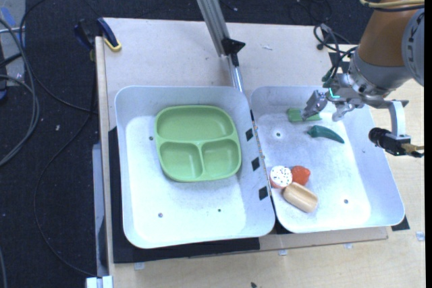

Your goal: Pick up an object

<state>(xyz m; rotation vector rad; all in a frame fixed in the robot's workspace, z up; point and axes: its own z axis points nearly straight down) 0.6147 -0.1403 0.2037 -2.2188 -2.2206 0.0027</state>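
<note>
camera view: tool (329,106), fingers spread, hovers by light green piece (295,115); centre over it, descend straight, then pinch.

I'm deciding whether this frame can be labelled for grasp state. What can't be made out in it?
- Gripper, camera view: small and blurred, so whether the fingers are open or shut is unclear.
- Light green object: the gripper covers part of it; contact can't be judged.
- Arm: cut off by the right edge.
- White speckled object beside the red one: too small to identify.
</note>
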